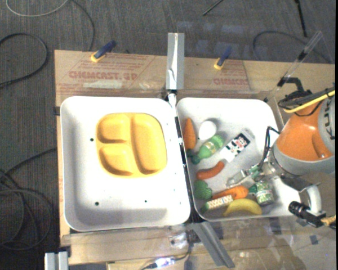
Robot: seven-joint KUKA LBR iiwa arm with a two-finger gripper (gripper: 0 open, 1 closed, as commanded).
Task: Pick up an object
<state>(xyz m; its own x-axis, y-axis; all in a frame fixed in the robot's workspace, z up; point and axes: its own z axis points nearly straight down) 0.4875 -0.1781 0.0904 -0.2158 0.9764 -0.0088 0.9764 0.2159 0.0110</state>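
Observation:
My gripper point(251, 176) reaches into the right bin point(231, 107) from the right, low over its front right part. Just beside it lie a small green can point(264, 194), an orange carrot point(231, 194) and a yellow banana point(242, 208). A red sausage point(210, 170) and a white and black carton point(239, 144) lie a little to its left. I see nothing between the gripper's tips. The arm's orange band point(302, 143) hides the bin's right wall.
Further left in the right bin are a green bottle point(209, 148), a white egg point(207, 129), an orange piece point(188, 134), a green broccoli point(203, 190) and a brown bar point(217, 205). The left bin point(79, 196) holds a yellow divided plate point(132, 143).

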